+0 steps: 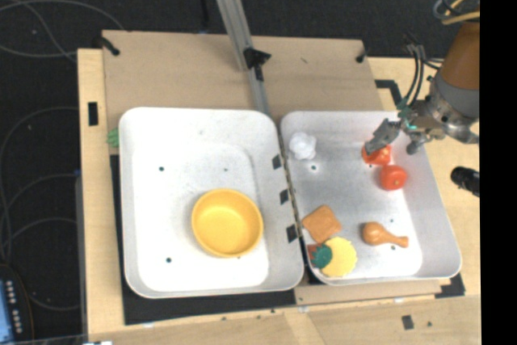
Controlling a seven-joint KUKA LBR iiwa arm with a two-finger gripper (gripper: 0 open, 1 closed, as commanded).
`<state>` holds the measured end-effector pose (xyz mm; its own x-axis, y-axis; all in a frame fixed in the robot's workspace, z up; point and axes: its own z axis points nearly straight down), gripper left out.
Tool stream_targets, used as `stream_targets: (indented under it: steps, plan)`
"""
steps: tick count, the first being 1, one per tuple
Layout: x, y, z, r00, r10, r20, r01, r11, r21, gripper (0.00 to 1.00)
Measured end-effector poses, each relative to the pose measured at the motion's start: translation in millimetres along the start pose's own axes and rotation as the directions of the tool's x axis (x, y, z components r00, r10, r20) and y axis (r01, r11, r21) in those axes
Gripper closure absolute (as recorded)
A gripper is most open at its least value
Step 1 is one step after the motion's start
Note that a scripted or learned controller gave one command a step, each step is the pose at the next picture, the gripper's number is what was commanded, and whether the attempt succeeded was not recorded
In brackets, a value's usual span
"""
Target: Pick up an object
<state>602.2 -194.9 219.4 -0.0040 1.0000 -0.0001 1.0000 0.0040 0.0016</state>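
Observation:
My gripper [397,145] hangs over the back right part of the right bin [428,254], and its two fingers look spread apart, so it is open. The left fingertip [376,146] sits just over a small red piece [375,157]. A red ball [393,178] lies right beside that piece, toward the front. Nothing shows between the fingers. Elsewhere in this bin lie a white crumpled object [303,145], an orange block [321,222], a yellow round thing [341,254] with a green piece [323,257] against it, and an orange-brown drumstick-shaped toy [383,235].
The left bin [161,141] holds a yellow bowl [227,222] toward its front. A slanted metal pole [234,12] rises behind the seam between the bins. Cables trail from the arm's wrist [452,85] at the right edge.

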Motion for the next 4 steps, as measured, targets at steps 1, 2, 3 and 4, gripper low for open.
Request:
stream_targets:
  steps: [1, 2, 3, 4]
  plan:
    - [-0.1, 0.0, 0.0, 1.000, 0.000, 0.001, 0.000, 1.000, 0.000, 0.00]
    - [-7.4, 1.3, 61.0, 1.000, 0.005, 0.002, -0.005, 1.000, 0.007, 0.00]
    - [-9.1, 0.0, 113.7, 1.000, 0.005, 0.003, -0.005, 1.000, 0.006, 0.00]
    - [-9.6, 2.4, 98.8, 1.000, 0.005, 0.003, -0.005, 1.000, -0.003, 1.00]
